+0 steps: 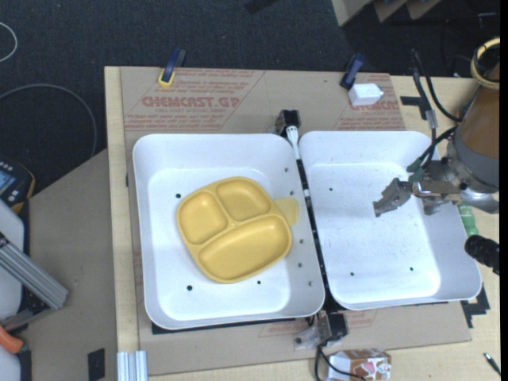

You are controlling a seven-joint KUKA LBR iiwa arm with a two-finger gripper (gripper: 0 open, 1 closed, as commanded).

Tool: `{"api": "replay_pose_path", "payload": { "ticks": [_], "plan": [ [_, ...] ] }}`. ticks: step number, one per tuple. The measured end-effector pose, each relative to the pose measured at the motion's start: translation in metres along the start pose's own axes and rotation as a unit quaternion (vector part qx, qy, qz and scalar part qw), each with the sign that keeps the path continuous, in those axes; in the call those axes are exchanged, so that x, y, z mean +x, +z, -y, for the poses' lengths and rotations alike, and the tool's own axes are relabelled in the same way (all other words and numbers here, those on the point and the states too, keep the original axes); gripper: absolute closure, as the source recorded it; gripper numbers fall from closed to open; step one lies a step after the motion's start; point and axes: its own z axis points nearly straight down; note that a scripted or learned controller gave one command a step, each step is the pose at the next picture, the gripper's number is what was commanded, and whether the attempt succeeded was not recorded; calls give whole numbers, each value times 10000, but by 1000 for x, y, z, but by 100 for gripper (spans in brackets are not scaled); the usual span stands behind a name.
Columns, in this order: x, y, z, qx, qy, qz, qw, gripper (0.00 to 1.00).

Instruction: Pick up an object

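One yellow divided plate (232, 228) in the left bin (151, 161); gripper (390, 198) hovers over the right bin (421, 272), well apart from it.

From the overhead camera view, the arm must cross the ridge between the bins, come down over the plate's raised rim and pinch that edge, since the plate lies flat and wide. Whether the fingers are spread or closed cannot be told. Clamps (169, 67) on the far board edge and a white block (365, 94) sit clear of the path.

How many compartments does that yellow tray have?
3. The yellow tray lies in the left bin: two small compartments along its upper side, one large compartment along its lower side.
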Motion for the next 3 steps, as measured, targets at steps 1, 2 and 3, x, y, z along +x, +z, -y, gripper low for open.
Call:
{"api": "replay_pose_path", "payload": {
  "ticks": [1, 2, 3],
  "plan": [
    [74, -68, 9, -45, -48, -6, 10000, 0],
    [174, -274, 10, -98, -45, -22, 9999, 0],
    [171, -276, 9, -22, -8, 1, 10000, 100]
  ]
}}
